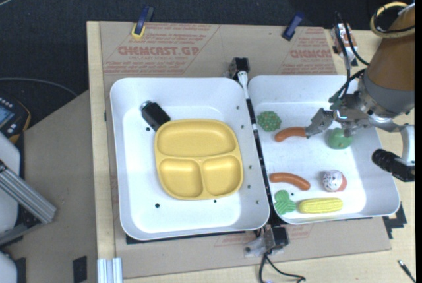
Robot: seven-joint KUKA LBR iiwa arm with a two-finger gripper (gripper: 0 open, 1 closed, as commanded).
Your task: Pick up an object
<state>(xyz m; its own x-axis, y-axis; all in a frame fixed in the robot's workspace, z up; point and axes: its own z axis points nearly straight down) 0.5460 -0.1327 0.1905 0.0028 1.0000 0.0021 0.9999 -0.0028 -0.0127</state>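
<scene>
Landmark for all positions: the yellow divided plate (198, 157), sitting in the middle of the left bin (125, 163), three compartments facing up.

Just off the plate's upper-left corner, a small black block (154, 114) lies on the bin floor, touching or nearly touching the plate rim.

Right of the plate, past the black divider strip, the right bin (379, 199) holds the loose items. Nearest to the plate at its upper right: a green bumpy ball (268, 121). Further right at about the same height, an orange-red sausage (289, 134), lying roughly level. Right of the plate's lower half, a second sausage (289, 179). Below that one, a green leafy piece (283, 203) touching a yellow corn cob (321, 206). Just above the cob's right end, a small white-and-red ball (333, 181).

Far right of the plate, the gripper (335, 122) is down inside the right bin, fingers spread apart and grasping nothing. One finger (319, 123) sits just beside the right end of the upper sausage. A green round object (341, 138) rests just below the gripper, partly covered by it.
</scene>
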